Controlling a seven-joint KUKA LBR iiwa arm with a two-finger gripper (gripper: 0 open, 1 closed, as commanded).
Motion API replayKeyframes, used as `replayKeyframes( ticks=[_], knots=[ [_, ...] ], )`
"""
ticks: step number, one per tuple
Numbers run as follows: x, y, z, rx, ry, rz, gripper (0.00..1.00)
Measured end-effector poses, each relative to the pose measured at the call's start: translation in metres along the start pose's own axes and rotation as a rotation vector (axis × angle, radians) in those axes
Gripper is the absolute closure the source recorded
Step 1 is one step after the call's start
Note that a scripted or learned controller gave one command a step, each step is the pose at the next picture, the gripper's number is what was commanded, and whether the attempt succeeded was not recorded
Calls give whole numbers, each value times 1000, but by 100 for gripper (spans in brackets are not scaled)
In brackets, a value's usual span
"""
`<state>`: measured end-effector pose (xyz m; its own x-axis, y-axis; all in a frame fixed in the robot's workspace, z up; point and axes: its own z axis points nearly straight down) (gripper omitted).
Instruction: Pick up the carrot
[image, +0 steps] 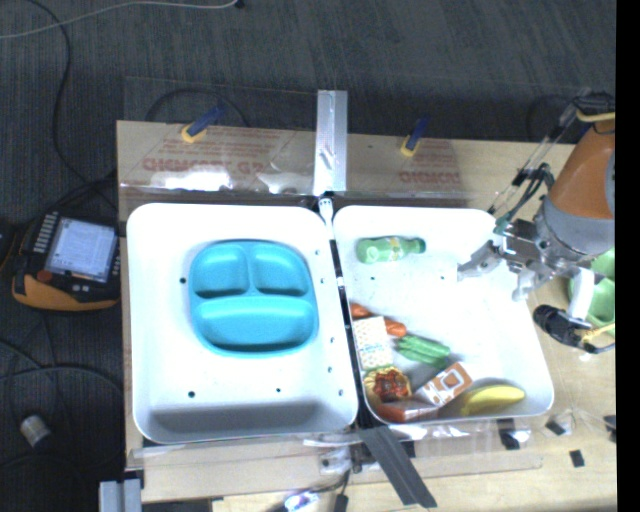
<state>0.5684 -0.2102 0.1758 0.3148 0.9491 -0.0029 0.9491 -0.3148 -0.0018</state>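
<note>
Hand hovering at right bin's far edge, well apart from carrot; open/shut impossible to tell. Looking light, stiff, slick (prob. plastic). Taking it mid-body, across the width.

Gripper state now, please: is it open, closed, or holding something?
Gripper: open, holding nothing, above the right bin's upper right corner, apart from the carrot.

Fixed above the bench, looking down at a slant from some way off. Takes in both white bins: left bin mid-frame left, right bin mid-frame right. Dark floor across the top and left edge. Arm at right edge.
</note>
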Motion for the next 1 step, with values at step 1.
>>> replayKeyframes(
  ticks=[1],
  knots=[
    [0,-33,78,1,9,146,0]
  ],
)
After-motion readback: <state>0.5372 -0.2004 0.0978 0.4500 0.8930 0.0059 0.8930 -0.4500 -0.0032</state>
